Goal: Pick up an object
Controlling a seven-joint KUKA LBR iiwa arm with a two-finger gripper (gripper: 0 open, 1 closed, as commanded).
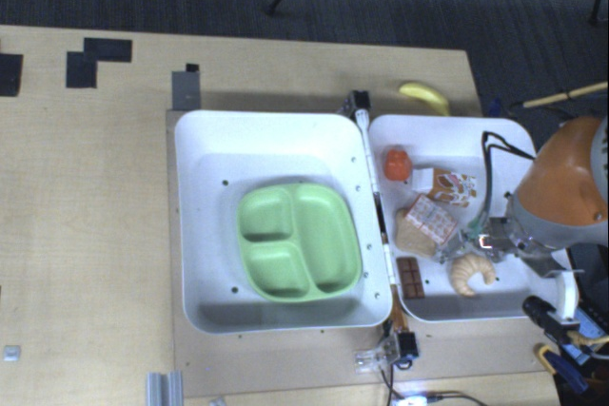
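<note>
A: Looking down on the bench (pixel 86 204), I see two white bins side by side. The left bin (pixel 205 204) has a green divided plate (pixel 298 241) lying in it, with three compartments.

B: And the right bin (pixel 504 304)?

A: It holds several small things. A croissant (pixel 473 273) lies near the front, a clear wrapped packet with something beige (pixel 428 225) sits left of the middle, and a small patterned packet (pixel 454 187) is just behind it. An orange-red round object (pixel 397 164) lies toward the back left corner, and a dark brown chocolate bar (pixel 410 277) lies at the front left, close to the wall.

B: Where is the arm?

A: It reaches in from the right, with the orange band (pixel 569 181) above the bin's right side. The gripper (pixel 483 241) is low inside the bin, just above the croissant and beside the wrapped packet.

B: Does it hold something?

A: I cannot tell. That part is too small and partly hidden by the wrist.

B: Anything outside the bins?

A: A yellow banana (pixel 424 96) lies on the bench behind the right bin.
</note>
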